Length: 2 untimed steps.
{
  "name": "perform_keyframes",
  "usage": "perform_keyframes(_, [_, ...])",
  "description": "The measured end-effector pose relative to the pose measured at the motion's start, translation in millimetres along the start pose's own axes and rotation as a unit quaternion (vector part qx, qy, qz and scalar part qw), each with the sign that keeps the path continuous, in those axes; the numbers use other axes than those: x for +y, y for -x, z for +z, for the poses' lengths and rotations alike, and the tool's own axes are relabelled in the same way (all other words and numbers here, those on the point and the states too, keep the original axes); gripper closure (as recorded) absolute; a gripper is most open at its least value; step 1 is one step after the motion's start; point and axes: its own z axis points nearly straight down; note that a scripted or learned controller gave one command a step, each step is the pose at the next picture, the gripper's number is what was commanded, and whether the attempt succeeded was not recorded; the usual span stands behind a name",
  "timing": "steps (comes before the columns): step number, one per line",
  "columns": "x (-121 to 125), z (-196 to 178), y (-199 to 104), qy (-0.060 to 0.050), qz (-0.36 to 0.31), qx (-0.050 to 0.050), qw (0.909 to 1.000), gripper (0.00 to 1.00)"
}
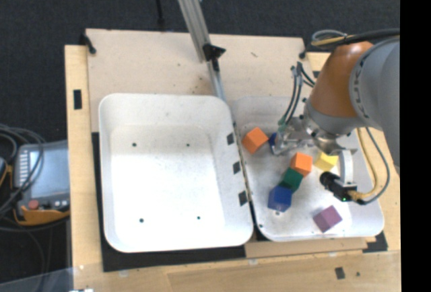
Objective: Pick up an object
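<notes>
Toward the right of the frame, the arm (347, 85) is reaching into the right-hand bin (367, 220), and its gripper (291, 139) is sitting low among the blocks, near the bin's upper middle. Whether anything is being gripped I cannot tell, since the wrist is covering that spot.

6 small blocks are lying in this bin. An orange cube (254, 139) is resting just left of the gripper, close to the bin's left wall. A second orange cube (302, 163) is sitting below the gripper, touching a green block (291, 178), which in turn is leaning against a blue cube (279, 198). A yellow block (326, 161) is lying just right of that stack, partly under the wrist hardware. A purple cube (328, 218) is lying alone, lower right.

Judging by looks, these are light, stiff blocks with flat faces, not fragile, perhaps slightly slick; gripping across 2 opposite flat sides should be working best. The lone orange cube near the wall is looking like the nearest candidate, though the wall is crowding its left side. The orange, green and blue trio is offering little finger room between pieces. The purple cube is standing free on every side.

The left-hand bin (118, 116) is lying well apart from the action, and a slanted metal rail (192, 5) is crossing the upper middle.
</notes>
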Motion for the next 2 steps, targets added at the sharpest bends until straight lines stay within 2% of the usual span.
perform_keyframes(1, [10.7,-59.9,-3.2,-0.01,-0.007,0.004,0.9999,1.0])
perform_keyframes(2, [12.6,-83.7,-2.2,-0.012,-0.008,0.004,0.9999,1.0])
